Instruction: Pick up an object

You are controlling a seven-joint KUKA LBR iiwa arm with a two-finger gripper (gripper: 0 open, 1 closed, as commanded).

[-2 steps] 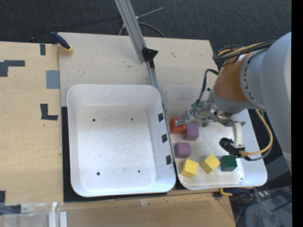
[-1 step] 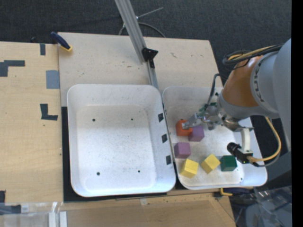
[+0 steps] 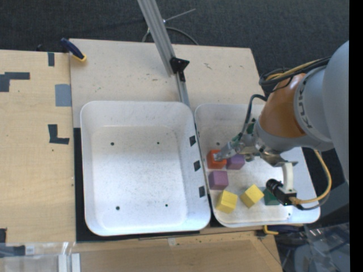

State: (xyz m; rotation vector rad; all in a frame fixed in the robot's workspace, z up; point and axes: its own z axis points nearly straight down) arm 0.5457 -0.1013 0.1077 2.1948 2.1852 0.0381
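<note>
Orange block [image 3: 215,159] at left side of right bin [image 3: 222,115], touching purple block [image 3: 235,162] on its right. Gripper [image 3: 227,152] low over the pair; finger spread impossible to tell. Second purple block [image 3: 218,179] just below, two yellow blocks [image 3: 227,201] nearer front rim. Best approach: centre on one block only, straddle cleanly, avoid clipping neighbour, lift straight.

gripper [image 3: 227,152]: low in the right bin [image 3: 218,113], among the blocks
nearest block [image 3: 215,159]: just left of the gripper, touching or nearly so
second block [image 3: 235,162]: just below-right of it
third block [image 3: 218,179]: below it
two blocks [image 3: 227,200] [image 3: 252,195]: farther below, side by side
left bin [image 3: 136,112]: well left
</note>
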